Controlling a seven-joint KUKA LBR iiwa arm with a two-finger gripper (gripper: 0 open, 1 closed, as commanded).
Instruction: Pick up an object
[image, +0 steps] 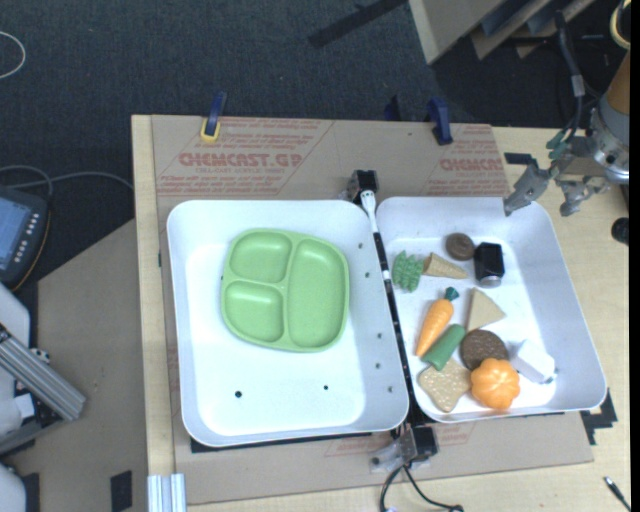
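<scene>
**Toy food heaped in the right bin, gripper spread above its far corner**

Toy food fills the shallow white right bin: a glossy orange carrot, a round orange fruit, a knobbly green broccoli piece, and a small black block. The smooth green three-compartment plate lies in the left bin. The grey two-finger gripper hangs open over the right bin's far right corner, holding nothing.

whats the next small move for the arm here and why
Probably bring the hand down and toward the camera view's left, over the toys in the right bin. It hangs open with nothing between its fingers above that bin's far right corner, and the nearest pieces, the black block and the brown disc, lie apart from it.
</scene>
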